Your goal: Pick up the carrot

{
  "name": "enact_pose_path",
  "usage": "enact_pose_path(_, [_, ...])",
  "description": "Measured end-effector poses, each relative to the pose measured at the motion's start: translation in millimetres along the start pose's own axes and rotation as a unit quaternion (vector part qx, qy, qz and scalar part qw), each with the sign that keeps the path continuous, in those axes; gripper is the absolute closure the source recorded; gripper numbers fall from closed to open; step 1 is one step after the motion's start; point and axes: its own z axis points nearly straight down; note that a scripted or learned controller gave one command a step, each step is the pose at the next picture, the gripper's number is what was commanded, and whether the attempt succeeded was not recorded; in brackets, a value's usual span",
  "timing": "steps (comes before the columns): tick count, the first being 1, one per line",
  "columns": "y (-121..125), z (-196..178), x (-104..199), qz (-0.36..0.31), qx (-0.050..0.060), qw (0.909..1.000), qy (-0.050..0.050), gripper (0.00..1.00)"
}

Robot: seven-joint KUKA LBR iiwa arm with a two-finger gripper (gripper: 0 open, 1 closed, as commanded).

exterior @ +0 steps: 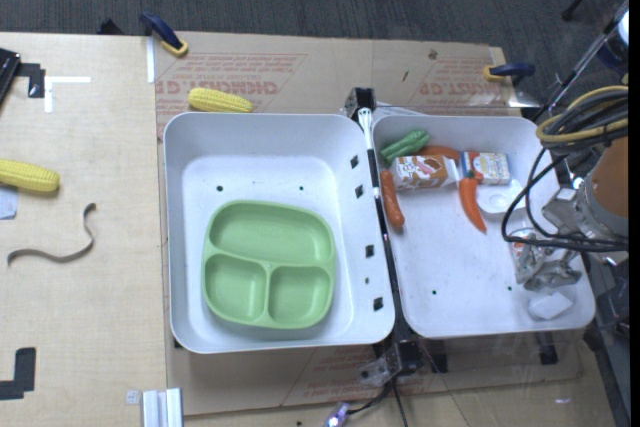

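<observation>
Arm waited beside the carrot (471, 202).
Gripper (541, 267) at four o'clock; grip state unclear; it should close across the carrot's middle.

Arm body (612, 177): rounded orange-brown section at the right edge of the frame, blurred.
Cables (578, 105): yellow and black loops arching over the arm, upper right; thinner black leads curve down at its left.
Wrist hardware (545, 260): silvery-grey metal parts, lower right, details too small to tell.
</observation>
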Motion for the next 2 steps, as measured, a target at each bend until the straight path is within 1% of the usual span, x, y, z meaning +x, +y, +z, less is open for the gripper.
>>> enact_pose_path(1, [-1, -10, -2, 0.002, 0.001, 1.0000, -0.002, 1.00])
enact_pose_path(2, [60, 16, -65, 0.089, -0.001, 0.9960, 0.001, 1.00])
